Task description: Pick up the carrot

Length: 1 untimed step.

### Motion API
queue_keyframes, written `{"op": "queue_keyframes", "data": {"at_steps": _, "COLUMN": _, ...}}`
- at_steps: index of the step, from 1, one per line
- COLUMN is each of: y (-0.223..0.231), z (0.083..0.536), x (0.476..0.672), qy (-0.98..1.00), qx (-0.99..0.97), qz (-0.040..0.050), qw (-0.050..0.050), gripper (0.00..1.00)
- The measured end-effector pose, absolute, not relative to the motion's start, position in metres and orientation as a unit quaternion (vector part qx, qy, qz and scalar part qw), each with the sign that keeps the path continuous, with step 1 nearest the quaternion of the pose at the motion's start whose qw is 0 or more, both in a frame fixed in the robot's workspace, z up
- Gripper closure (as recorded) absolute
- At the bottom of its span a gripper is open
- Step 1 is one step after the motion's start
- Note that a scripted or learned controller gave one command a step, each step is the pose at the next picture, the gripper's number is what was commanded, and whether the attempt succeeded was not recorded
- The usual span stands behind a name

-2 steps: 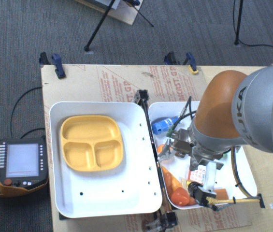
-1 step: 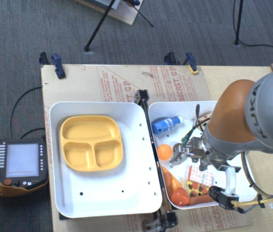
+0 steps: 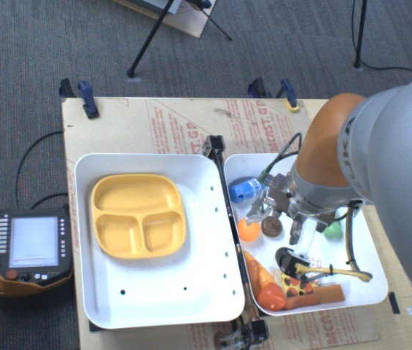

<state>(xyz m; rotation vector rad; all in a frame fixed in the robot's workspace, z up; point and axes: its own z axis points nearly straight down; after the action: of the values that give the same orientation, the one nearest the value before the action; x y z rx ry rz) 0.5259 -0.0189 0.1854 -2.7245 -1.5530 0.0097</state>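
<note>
A: Where does the carrot [image 3: 259, 270] lie?

B: It lies in the right bin [image 3: 378, 272], at that bin's near left side, slanting along the left wall. A red tomato-like ball [image 3: 271, 296] sits just beside its lower end, and an orange-brown sausage-shaped piece [image 3: 321, 294] stretches along the near wall to the right of that.

A: And the gripper [image 3: 277, 222]?

B: It hangs over the middle of the right bin, apart from the carrot. Its fingers [image 3: 295, 232] stand spread, with nothing pinched between them. A small brown round piece [image 3: 271, 227] shows just under it, and an orange ball [image 3: 248, 230] sits to its left.

A: What else is around?

B: A blue object [image 3: 245, 189] lies at the far left of that bin, a green piece [image 3: 332, 230] shows at the right under the arm [image 3: 366, 152]. The left bin [image 3: 103, 297] bears a yellow divided plate [image 3: 139, 215]. A control pendant [image 3: 29, 251] rests on the floor at the left.
</note>
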Motion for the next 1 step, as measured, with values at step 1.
{"op": "queue_keyframes", "data": {"at_steps": 1, "y": -0.0035, "z": 0.1853, "x": 0.4860, "qy": -0.450, "qx": -0.893, "qz": 0.0040, "qw": 0.003, "gripper": 0.00}}
